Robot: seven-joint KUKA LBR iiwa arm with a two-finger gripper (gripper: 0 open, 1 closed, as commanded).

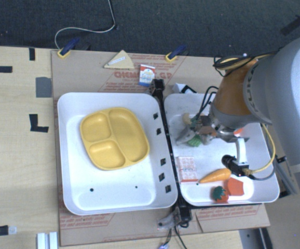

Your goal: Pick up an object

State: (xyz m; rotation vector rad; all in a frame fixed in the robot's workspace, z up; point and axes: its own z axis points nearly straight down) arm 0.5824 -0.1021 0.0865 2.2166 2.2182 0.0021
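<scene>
Reaching in from the right, the arm bends down over the right bin, its orange band above the wrist. The gripper sits low in the upper left part of that bin, near the divider between the two bins. Whether it is open or closed cannot be told; the tips merge with a small cluster of grey and green bits there, and nothing can be made out as held.

Lower in the same bin lies a carrot, pointing left, apart from the gripper. Just below it are a red block and a small green and red piece, close together near the bin's front edge. A pink printed card lies flat to the left of the carrot, by the divider.

The left bin holds a yellow tray with three compartments, set toward its upper half.

Behind the bins, on the brown board, stand a small red and white carton and a pale wedge.
</scene>
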